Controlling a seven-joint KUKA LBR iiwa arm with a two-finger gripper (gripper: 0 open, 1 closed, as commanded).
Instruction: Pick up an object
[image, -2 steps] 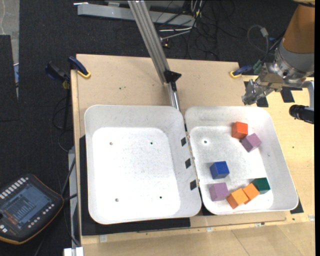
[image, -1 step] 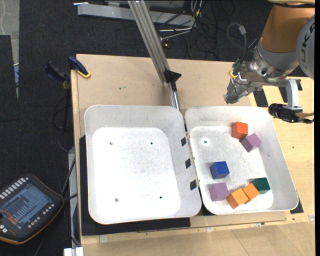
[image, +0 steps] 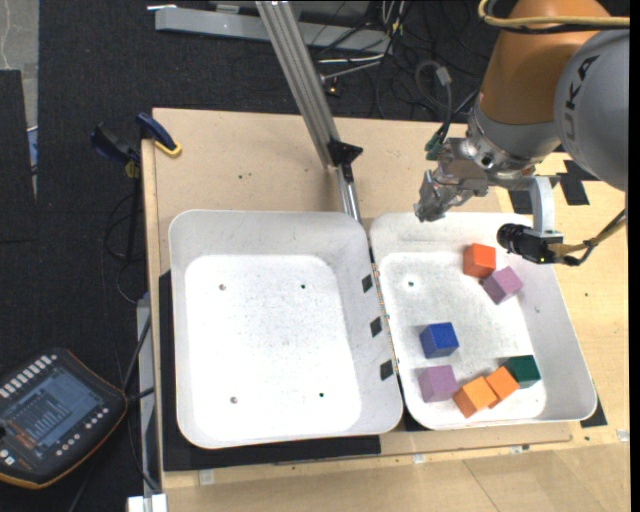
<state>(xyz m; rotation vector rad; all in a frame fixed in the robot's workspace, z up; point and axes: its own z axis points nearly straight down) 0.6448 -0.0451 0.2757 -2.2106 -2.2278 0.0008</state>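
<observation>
Currently, near edge first:

1. A teach pendant (image: 45, 415) sits at bottom left, off the tabletop (image: 250, 165), screen lit.
2. The left bin (image: 190, 250) and right bin (image: 570, 385) sit side by side on the tabletop, inner rims touching along the middle.
3. Near end of the right bin: an orange cube (image: 477, 393) lies between a purple cube (image: 436, 382) and a dark green cube (image: 521, 372). Orange touches green; purple is just beside orange. All three sit close to the near rim.
4. A blue cube (image: 438, 339) sits mid-bin, just above the purple one, apart from the rest.
5. Farther back: a second purple cube (image: 502, 284) and a second orange cube (image: 479, 260) sit corner to corner, touching or nearly so, toward the bin's far right.
6. The jaws (image: 432, 207) hover at the far rim of the right bin, left of the far orange cube and well apart from every cube. Nothing is between the fingers. Cannot tell if they are open or closed; the tip is too small and blurred.
7. The grey arm (image: 590, 90) with its orange band enters from top right, wrist pointing down and left.
8. A slanted metal rail (image: 305, 85) runs from the top edge down to the gap between the bins.
9. A blue-handled clamp (image: 150, 133) grips the tabletop's far left corner.
10. Cables lie on the dark floor beyond.
</observation>
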